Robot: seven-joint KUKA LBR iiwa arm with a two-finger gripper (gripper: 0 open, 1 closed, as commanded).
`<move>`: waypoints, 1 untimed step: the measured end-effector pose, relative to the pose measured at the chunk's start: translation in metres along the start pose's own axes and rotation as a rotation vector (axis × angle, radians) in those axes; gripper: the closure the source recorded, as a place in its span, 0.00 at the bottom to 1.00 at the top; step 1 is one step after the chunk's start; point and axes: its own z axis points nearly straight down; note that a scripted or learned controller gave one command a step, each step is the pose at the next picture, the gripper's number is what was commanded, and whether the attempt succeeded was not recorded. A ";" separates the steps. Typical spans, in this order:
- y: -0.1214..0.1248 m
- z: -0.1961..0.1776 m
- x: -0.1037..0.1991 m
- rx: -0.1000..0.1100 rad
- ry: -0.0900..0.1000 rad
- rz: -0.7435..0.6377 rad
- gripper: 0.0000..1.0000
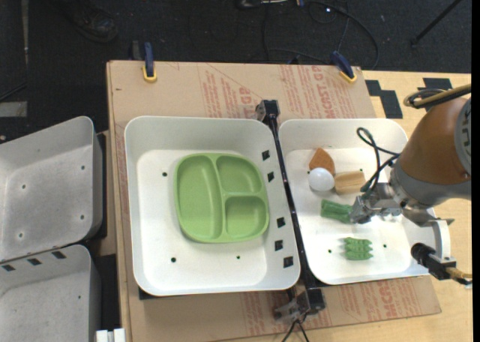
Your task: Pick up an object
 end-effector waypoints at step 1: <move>-0.001 -0.062 -0.001 -0.004 -0.002 -0.005 1.00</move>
